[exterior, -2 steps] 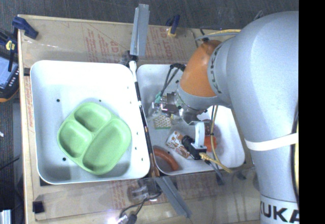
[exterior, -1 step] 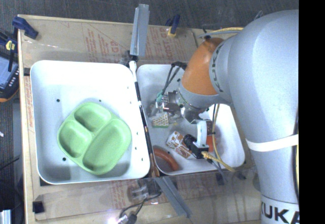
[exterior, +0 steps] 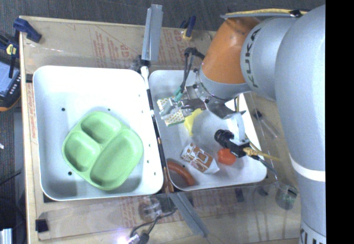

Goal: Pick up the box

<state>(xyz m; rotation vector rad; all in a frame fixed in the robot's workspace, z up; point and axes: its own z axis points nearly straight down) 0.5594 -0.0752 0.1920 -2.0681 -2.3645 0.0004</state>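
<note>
The box [exterior: 199, 158] is a small brown-and-white printed carton. It lies tilted near the front of the right bin [exterior: 251, 174]. My gripper [exterior: 180, 105] hangs over the back left part of that bin, well behind the box and apart from it. Right at the gripper's tip sits a small green-and-white patterned packet [exterior: 171, 115]; I cannot see whether it is touched. The grey arm with its orange band [exterior: 232, 55] covers the bin's back right part.
A yellow piece [exterior: 191, 123] lies just behind the box. A red piece [exterior: 225, 156] is to its right and a reddish-brown oval thing [exterior: 180, 172] at the bin's front left wall. The left bin [exterior: 50, 88] holds a green divided plate [exterior: 103, 150].
</note>
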